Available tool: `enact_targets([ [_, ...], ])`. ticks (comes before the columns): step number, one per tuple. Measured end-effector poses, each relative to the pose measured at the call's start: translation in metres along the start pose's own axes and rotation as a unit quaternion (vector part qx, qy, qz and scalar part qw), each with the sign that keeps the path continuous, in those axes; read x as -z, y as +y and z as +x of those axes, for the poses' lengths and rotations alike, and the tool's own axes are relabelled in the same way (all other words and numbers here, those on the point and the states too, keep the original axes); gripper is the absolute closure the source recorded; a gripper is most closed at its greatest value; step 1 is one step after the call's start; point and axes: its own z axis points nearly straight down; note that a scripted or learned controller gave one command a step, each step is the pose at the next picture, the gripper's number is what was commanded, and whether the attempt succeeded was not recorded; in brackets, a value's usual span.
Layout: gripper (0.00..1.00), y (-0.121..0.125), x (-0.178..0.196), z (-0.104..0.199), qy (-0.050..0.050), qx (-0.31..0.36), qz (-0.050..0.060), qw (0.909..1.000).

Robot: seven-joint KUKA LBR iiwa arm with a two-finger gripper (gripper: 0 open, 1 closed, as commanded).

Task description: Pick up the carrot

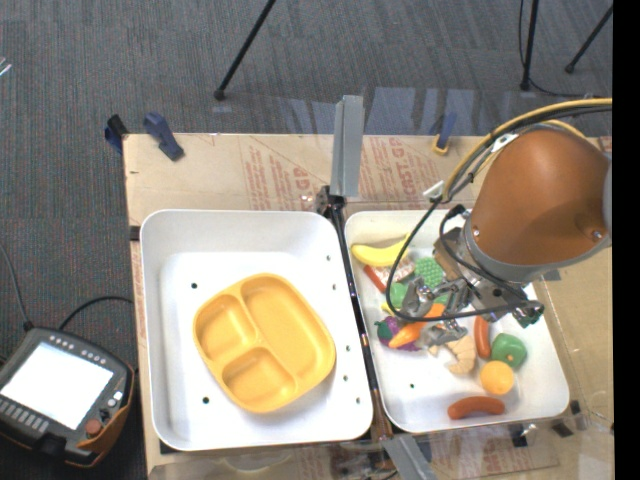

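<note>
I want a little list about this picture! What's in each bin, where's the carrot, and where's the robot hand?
left bin: yellow divided plate
right bin: toy food pile, including a banana, an orange and a sausage
carrot: lying near the right bin's left side, beside a purple toy
gripper: low over the food pile, just right of the carrot
carrot between fingers: cannot tell
beside the bench: handheld screen controller on the floor

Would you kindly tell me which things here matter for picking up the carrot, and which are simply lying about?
For the job:
carrot
hand
right bin

Lying about:
banana
orange
two sausages
green pepper
yellow divided plate
left bin
</note>
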Motion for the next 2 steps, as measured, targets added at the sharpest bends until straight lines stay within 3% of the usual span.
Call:
enact_targets([
  [1,1.0,0.011,0.044,-0.039,0.002,0.186,-0.003,0.9825],
  [2,1.0,-0.046,0.093,-0.027,0.001,0.273,-0.003,0.9619],
])
